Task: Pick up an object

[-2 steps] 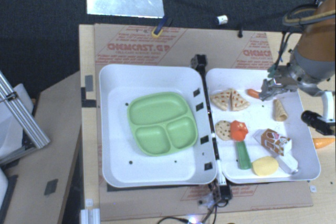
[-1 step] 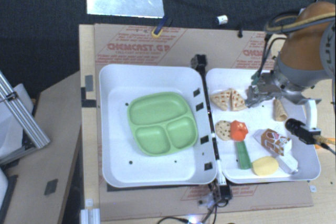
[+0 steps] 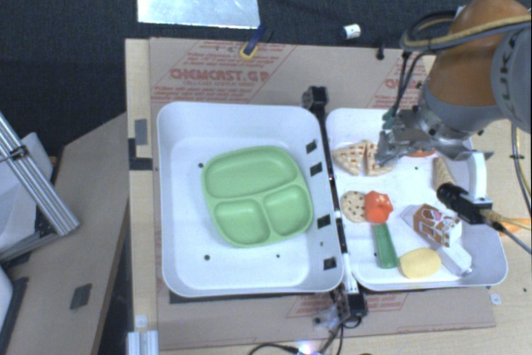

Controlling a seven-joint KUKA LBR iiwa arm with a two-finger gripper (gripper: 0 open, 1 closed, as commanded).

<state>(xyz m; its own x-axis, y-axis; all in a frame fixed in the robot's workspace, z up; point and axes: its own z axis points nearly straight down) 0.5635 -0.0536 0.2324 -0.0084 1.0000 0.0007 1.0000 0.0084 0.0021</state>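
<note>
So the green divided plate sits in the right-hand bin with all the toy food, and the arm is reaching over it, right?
Not quite. The camera view shows the green divided plate alone in the left bin. The toy food, such as the pizza slice and the cookie, lies in the right bin, and the arm's tool reaches over that one.

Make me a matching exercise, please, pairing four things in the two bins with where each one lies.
Things:
1. green divided tray
2. yellow lemon
3. pizza slice
4. cookie

Places:
A. near front corner of the right bin
B. middle of the left bin
C. right bin, beside the red tomato, near the divider
D. back of the right bin, just below the gripper

Pairs: 1-B, 2-A, 3-D, 4-C
</note>
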